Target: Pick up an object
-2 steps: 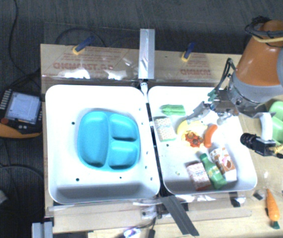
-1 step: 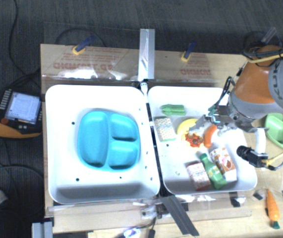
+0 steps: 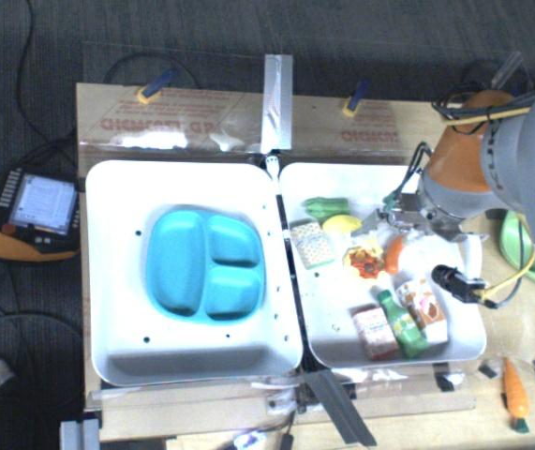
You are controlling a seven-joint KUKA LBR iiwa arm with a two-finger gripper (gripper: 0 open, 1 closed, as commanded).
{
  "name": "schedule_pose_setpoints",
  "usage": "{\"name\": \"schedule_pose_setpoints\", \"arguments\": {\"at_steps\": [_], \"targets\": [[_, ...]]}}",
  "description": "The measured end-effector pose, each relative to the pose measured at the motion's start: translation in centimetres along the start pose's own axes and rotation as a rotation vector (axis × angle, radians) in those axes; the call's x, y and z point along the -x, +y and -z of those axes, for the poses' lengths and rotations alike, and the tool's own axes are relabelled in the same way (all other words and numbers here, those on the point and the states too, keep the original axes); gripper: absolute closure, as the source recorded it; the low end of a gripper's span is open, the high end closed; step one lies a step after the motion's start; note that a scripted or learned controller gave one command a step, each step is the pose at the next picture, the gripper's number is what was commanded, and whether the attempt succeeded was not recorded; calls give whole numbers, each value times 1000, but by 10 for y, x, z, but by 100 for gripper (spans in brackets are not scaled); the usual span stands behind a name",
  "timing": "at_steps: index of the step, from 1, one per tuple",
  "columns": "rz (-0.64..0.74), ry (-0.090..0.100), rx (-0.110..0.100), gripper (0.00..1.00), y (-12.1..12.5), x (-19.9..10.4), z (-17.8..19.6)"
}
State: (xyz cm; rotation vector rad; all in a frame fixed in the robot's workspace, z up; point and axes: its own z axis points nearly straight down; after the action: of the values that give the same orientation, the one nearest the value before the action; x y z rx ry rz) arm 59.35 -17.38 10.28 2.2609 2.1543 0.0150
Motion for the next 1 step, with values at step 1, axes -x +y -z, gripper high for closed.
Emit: {"name": "schedule_pose_setpoints", "arguments": {"at_steps": [1], "targets": [[-137,4,-11,0,14,-32,-14]]}}
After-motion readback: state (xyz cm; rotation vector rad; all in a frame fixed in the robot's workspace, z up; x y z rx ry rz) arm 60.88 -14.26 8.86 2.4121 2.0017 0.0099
